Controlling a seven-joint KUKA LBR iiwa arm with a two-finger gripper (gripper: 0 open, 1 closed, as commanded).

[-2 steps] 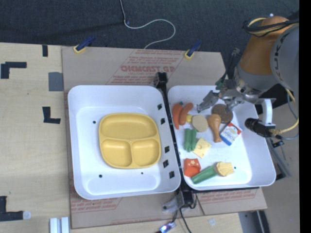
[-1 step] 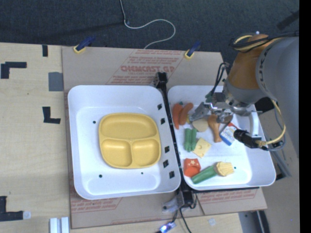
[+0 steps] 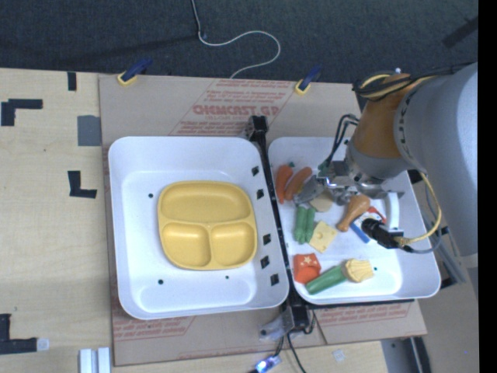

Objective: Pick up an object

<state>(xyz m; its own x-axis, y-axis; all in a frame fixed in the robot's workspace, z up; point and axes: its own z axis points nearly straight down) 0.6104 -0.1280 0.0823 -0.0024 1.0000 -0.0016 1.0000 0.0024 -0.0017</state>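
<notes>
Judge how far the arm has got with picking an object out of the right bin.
Done: the gripper is down in the right bin among the toy food. In hand: nothing visibly held. Left: grasp and lift an item, such as the carrot beside it.

Arm reaching in from the right, bent downward.
The grey arm (image 3: 446, 146) with its orange band (image 3: 379, 127) points its wrist down; the pincer (image 3: 322, 189) hangs low at its end.
</notes>
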